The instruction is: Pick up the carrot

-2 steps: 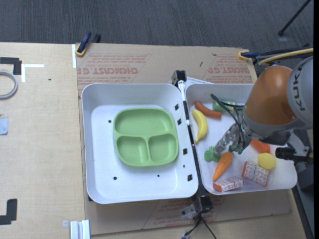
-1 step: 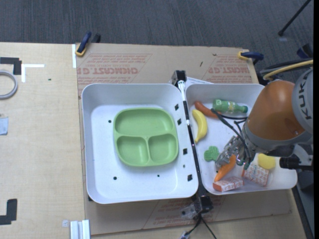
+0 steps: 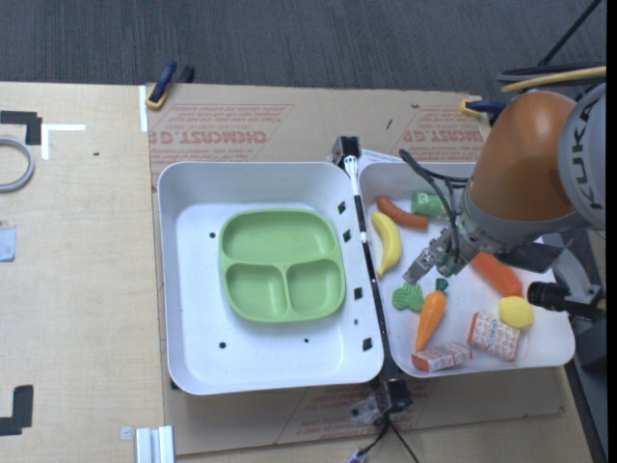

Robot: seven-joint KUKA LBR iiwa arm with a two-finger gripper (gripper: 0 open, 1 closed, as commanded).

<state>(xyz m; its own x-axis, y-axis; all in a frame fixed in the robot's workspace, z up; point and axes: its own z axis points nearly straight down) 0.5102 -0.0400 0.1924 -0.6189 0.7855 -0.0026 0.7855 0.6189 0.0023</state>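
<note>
Right now, in the camera view, the carrot (image 3: 430,318) lies in the right bin (image 3: 549,353), near its front, orange root pointing toward the front rim and green top toward the middle of the bin. A green broccoli-like piece (image 3: 408,298) sits just beside its top on the left, and a red-and-white box (image 3: 441,357) lies touching or nearly touching its tip. A banana (image 3: 388,242) rests by the bin's left wall, a second orange piece (image 3: 496,273) and a yellow lemon (image 3: 516,312) lie to the right.

The end effector (image 3: 431,258) hangs above the bin, just beyond the carrot's green top, tilted; whether it is open or closed I cannot tell, and nothing is visibly gripped. The left bin (image 3: 183,287) holds a green divided plate (image 3: 282,263).

To do the step well, I judge the arm should shift toward the front, centre over the thick middle of the root, turn the grip across the carrot's narrow width, and come down clear of the broccoli piece and the box, which could otherwise be caught or nudged.
</note>
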